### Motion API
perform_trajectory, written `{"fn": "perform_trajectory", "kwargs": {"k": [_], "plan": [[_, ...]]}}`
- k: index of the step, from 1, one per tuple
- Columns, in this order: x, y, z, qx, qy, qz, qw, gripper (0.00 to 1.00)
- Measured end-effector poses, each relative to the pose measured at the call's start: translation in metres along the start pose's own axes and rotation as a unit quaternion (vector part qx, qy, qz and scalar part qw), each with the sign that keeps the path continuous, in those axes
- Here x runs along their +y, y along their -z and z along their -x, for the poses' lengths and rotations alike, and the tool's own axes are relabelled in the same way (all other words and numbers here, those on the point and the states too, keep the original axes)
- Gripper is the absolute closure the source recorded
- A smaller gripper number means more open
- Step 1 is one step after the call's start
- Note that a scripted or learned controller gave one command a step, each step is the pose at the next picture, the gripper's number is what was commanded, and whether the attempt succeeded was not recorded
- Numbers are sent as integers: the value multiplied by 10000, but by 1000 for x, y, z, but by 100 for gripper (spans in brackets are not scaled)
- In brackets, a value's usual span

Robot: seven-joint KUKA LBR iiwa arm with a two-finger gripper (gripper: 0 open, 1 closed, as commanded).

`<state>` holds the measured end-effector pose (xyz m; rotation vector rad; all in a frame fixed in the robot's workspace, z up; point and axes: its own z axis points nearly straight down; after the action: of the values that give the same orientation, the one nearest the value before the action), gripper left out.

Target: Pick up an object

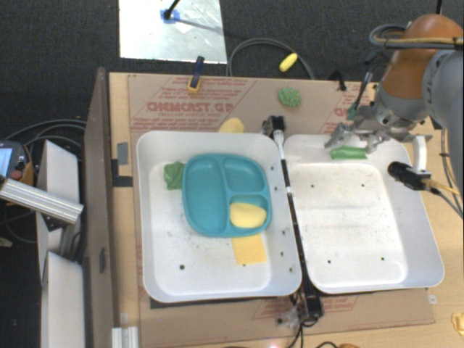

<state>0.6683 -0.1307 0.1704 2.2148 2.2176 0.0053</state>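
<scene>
The grey arm (424, 71) is seen entering from the 3 o'clock side of the view, its orange band at the upper right, and it is bent downward so that the wrist points toward the far edge of the right bin (362, 267). The gripper (355, 138) is held low over that bin's rim at about 12 o'clock of the bin. A green elongated object (349, 151) is seen lying directly beneath the gripper, at the far edge of the right bin; whether it is pinched or merely lying under the gripper cannot be told, and how widely the jaws are parted cannot be told either. In the left bin (156, 267) a teal divided plate (225, 194) is set near the centre, and a yellow rounded object (248, 214) is lying in its compartment at about 4 o'clock. A flat yellow square piece (250, 251) is placed on the bin floor just beyond the plate at 5 o'clock, touching or partly tucked under its rim. A green leafy piece (173, 174) is found at the plate's 9 o'clock edge. On the brown board behind the bins, a green round object (290, 96) is resting at 12 o'clock, and a pale yellow object (232, 126) is lying against the left bin's far rim.
</scene>
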Motion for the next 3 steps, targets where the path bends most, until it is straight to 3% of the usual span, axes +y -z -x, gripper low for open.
{"fn": "perform_trajectory", "kwargs": {"k": [1,2,3], "plan": [[-1,-90,27,8,-4,-39,10000,0],[1,-74,26,6,9,-8,10000,100],[-32,19,-57,26,38,-19,10000,100]]}}
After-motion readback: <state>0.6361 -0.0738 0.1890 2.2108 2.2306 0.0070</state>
